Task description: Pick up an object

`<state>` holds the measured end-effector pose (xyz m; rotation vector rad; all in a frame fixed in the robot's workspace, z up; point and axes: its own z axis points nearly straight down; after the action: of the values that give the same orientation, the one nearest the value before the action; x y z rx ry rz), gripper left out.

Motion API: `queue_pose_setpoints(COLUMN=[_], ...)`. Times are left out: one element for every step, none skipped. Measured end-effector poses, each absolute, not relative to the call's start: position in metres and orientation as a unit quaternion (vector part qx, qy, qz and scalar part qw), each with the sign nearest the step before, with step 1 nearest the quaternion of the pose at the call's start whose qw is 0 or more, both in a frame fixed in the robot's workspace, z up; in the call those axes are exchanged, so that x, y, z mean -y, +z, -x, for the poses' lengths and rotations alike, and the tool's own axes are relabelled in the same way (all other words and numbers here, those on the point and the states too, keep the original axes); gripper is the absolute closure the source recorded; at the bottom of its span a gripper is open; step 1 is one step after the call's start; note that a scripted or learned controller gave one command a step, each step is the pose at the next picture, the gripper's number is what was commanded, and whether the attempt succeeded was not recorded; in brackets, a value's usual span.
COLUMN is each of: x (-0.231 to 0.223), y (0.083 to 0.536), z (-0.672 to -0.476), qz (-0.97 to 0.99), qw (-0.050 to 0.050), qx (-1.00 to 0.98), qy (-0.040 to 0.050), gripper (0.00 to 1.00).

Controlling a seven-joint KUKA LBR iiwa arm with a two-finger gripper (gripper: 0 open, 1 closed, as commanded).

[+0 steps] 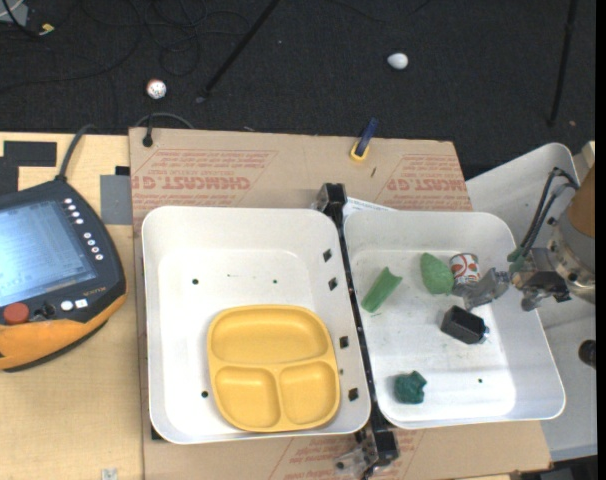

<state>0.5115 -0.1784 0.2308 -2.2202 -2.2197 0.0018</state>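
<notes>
Bins side by side below me — the left bin [173,258] bears a yellow divided tray [273,366] toward its six o'clock side, and the right bin [523,388] carries the loose pieces I am after. My claw [493,283] reaches in from three o'clock over the right bin's rim, low above the floor near the bin's upper right part. Whether it is spread or pinched I cannot tell; the tip is small and grey against the white, and nothing shows plainly held in it.

Just at nine o'clock of the claw sits a small white-and-red ball [465,265], touching or nearly touching a rounded green lump [436,273] on its own nine o'clock side. At six o'clock of the claw, close by, lies a black block [463,325], tilted. A long green wedge [381,290] lies slanted farther toward nine o'clock, near the divider between the bins. A dark green crumpled piece [411,387] rests apart from the rest, toward the bin's six o'clock edge.

Outside the bins — at far nine o'clock on the bench — lies a control pendant [43,268] with a lit screen.
</notes>
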Motion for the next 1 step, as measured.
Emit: queue_pose_setpoints(x=[0.1797], y=[0.2406], z=[-0.5113], qz=[0.708], qw=[0.002], qx=[0.707], qy=[0.0005], gripper=[1.00])
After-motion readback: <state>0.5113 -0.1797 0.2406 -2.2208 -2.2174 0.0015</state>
